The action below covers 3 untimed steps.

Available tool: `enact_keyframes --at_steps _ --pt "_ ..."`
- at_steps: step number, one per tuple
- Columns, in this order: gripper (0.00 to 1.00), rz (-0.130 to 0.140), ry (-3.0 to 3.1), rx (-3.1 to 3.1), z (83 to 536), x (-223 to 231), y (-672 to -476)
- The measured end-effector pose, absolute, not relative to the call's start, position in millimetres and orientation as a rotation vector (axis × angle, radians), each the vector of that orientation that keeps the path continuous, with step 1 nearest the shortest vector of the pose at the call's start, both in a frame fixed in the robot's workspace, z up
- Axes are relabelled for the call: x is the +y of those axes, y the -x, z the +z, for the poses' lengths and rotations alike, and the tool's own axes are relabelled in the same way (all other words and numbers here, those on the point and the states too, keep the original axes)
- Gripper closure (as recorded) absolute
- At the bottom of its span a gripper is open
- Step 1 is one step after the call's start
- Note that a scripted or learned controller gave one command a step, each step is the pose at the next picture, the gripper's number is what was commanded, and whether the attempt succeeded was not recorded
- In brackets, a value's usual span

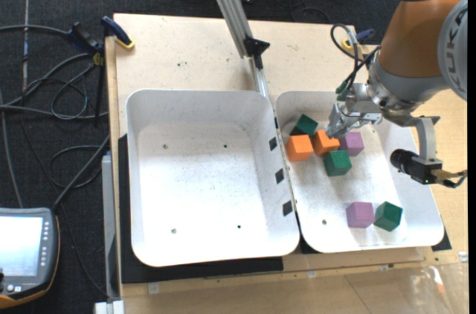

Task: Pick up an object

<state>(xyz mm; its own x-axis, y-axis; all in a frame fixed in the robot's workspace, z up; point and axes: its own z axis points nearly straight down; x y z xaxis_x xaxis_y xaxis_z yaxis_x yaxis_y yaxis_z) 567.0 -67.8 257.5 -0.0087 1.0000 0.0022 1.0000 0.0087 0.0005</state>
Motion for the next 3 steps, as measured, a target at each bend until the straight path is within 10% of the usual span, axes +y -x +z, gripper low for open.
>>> enact_keyframes --at_steps 3 --pt "1.0 0.001 2.21 -2.229 229.0 90.2 -541.8"
